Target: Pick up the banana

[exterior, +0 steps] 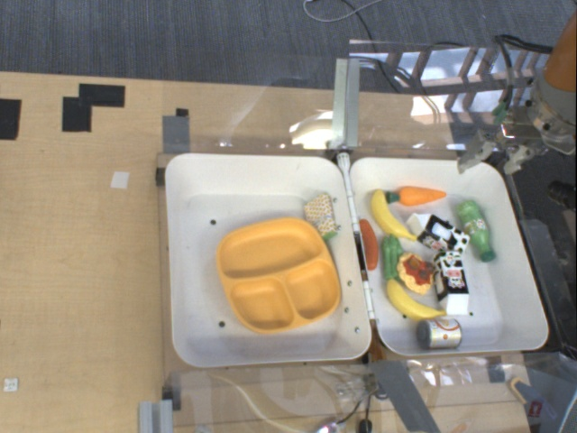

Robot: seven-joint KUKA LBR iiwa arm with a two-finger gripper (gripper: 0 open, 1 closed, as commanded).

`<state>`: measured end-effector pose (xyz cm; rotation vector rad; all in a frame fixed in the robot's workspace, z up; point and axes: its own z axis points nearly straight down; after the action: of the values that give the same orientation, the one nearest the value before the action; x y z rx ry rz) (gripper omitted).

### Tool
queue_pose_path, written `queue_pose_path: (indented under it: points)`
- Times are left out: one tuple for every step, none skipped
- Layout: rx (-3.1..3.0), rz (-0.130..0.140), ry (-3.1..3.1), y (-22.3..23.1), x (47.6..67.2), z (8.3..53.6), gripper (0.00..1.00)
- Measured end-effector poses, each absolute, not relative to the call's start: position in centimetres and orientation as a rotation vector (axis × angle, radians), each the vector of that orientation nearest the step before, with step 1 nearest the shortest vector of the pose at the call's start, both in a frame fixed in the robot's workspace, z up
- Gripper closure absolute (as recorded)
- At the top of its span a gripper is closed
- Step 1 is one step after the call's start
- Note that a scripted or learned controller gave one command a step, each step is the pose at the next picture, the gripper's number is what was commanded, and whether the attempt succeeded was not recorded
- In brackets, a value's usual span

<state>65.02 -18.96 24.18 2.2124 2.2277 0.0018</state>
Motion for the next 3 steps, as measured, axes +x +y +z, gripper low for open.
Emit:
queue_pose_path:
  points:
    - [2.544,0.001,1.844,-13.4,62.8,10.1,0.00]
    - [2.463,0.004,1.946,-6.5,61.5,18.5,0.00]
    - [2.474,0.005,1.932,-12.1,62.3,9.4,0.00]
